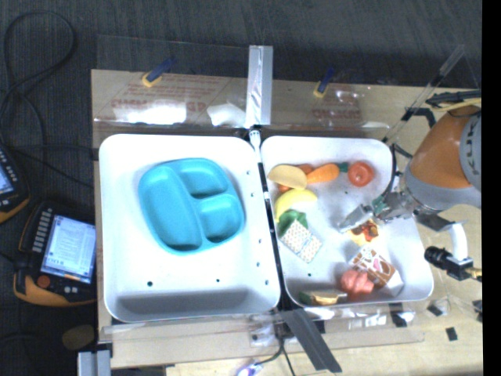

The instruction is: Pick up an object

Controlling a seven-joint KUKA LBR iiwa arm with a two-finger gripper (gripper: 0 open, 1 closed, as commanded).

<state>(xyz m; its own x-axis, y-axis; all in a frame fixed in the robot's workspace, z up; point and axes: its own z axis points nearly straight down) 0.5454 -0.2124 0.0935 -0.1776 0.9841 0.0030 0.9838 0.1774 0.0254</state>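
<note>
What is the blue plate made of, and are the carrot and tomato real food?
The blue divided plate looks like smooth moulded plastic: even colour, rounded compartments, soft sheen. The carrot and tomato look like plastic toy food, with flat, bright, uniform colour, though that is hard to confirm from this height.

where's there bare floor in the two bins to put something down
Left white bin: bare floor in front of the blue three-compartment plastic tray, toward the near wall. Right white bin: crowded, with only a small patch mid-floor between the checkered packet and the tool, below the orange carrot.
</note>
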